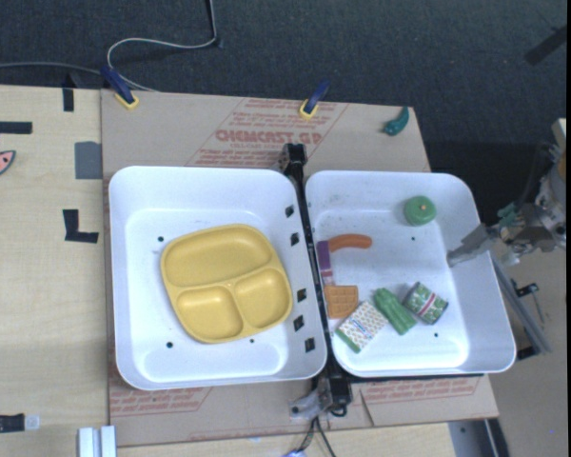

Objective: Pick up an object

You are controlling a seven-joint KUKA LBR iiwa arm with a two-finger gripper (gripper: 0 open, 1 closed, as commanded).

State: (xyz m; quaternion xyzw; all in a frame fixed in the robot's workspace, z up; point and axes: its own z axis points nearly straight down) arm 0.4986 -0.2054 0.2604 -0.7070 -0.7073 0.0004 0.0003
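The right bin (476,346) holds several small items. A green round piece (419,210) sits at the back, an orange sausage (350,243) near the middle, and a purple strip (323,260) by the left wall. Toward the front lie a tan waffle square (341,300), a white packet (362,327), a green pickle-like piece (393,310) and a green-labelled can (425,303) on its side. My gripper (464,244) hangs over the bin's right wall, to the right of the sausage and above the can. Nothing is visibly in it.
A yellow divided plate (226,281) lies in the left bin (133,208). A black divider (303,255) runs between the bins. Clips and a cable sit on the cardboard behind them, with a teal piece (396,122) at the back right.
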